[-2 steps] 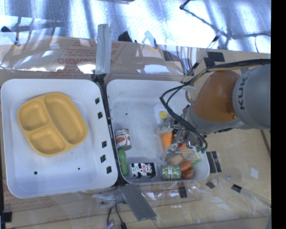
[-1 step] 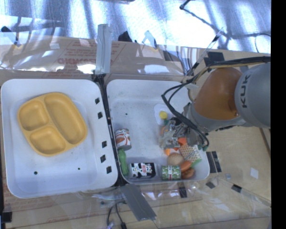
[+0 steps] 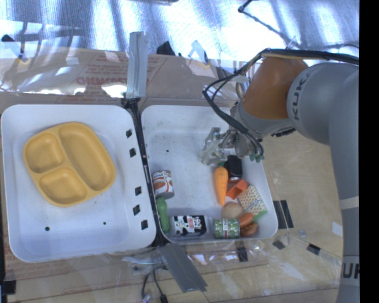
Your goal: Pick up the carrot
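We see the carrot (image 3: 221, 184) lying in the right bin (image 3: 183, 131) among small groceries; just beyond its upper tip hangs the claw (image 3: 216, 145), seemingly holding nothing, though we cannot tell its spread

Both white bins (image 3: 69, 245) look like smooth matt plastic, the yellow tray (image 3: 68, 163) glossy plastic, the carrot (image 3: 221, 183) smooth and matt, the desk (image 3: 303, 169) pale wood.

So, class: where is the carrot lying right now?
The carrot lies in the right bin, toward its right side, just below the pincer and left of a small black item.
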Available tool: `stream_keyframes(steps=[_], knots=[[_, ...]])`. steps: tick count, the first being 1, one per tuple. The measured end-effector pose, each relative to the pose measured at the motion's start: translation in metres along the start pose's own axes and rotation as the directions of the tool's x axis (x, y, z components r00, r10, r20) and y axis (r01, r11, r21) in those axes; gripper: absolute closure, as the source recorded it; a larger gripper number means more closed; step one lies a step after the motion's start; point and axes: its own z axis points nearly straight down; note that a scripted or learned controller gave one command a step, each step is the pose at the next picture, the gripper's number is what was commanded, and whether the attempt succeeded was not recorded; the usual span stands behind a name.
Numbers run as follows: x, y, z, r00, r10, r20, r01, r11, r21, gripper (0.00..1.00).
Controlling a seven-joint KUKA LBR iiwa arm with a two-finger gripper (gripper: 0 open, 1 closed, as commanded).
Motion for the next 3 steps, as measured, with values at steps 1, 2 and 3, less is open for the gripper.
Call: stream_keyframes(steps=[1,2,3], knots=[[0.000,-0.001,0.000,1.000,0.001,0.000,-0.001,1.000,0.001,0.00],[-0.002,0.001,-0.012,1.000,-0.004,0.004,0.004,1.000,0.001,1.00],[0.114,0.013,-0.006,1.000,-0.002,-0.005,0.002,1.000,0.000,1.00]])
